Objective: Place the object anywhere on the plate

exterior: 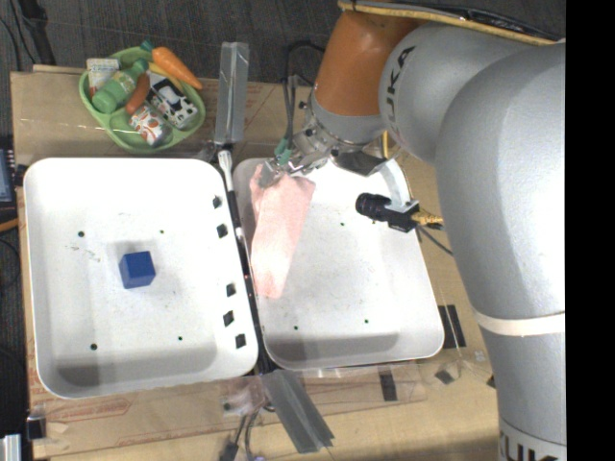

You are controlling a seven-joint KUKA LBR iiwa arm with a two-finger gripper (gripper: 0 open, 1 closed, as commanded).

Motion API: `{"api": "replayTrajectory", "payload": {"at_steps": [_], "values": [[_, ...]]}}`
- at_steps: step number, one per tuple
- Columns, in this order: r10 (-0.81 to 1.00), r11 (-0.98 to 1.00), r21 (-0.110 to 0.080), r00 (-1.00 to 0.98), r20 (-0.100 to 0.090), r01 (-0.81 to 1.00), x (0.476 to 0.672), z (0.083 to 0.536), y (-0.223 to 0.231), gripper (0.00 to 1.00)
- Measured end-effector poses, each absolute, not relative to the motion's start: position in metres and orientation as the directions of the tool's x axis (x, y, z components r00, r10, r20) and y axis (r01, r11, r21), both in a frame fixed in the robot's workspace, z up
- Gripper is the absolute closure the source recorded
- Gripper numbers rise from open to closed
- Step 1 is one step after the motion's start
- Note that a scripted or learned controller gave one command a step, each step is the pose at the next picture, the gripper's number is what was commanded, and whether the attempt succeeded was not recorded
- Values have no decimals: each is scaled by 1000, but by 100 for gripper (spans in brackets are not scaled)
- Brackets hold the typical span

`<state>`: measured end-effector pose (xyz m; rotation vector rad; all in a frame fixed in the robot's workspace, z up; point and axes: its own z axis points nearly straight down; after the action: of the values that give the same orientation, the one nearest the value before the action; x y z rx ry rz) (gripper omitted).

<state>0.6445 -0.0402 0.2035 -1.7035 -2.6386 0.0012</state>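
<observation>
The grey arm (pixel 480 161) reaches in from the right, its orange band (pixel 360 56) above the far edge of the right bin (pixel 413 325). The gripper (pixel 288 157) sits low over that bin's far left corner and is clamped on the upper end of a pink cloth (pixel 277 233): the cloth narrows to a bunched tip right at the fingertips and spreads wider below. From there the cloth runs toward the near side along the bin's left part, just beside the wall shared with the left bin (pixel 48 257); whether its lower end touches the floor of the bin or hangs above it cannot be told. A black cable plug (pixel 380 207) juts from the wrist over the right bin, to the right of the cloth and apart from it. In the left bin 1 blue cube (pixel 137 269) stands alone on the white floor, left of centre and well apart from the cloth. Beyond the left bin, on the wooden bench (pixel 38 113), a green bowl (pixel 110 128) holds toy food, among it an orange carrot (pixel 175 63). A grey bar (pixel 231 89) lies on the bench past the gap between the 2 bins.
</observation>
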Motion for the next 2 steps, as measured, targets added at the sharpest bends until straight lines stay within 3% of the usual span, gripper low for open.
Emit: {"api": "replayTrajectory", "payload": {"at_steps": [1,2], "values": [[909,417,-2,-417,1,909,645,231,-39,100],[671,742,-4,-742,3,671,620,225,12,100]]}}
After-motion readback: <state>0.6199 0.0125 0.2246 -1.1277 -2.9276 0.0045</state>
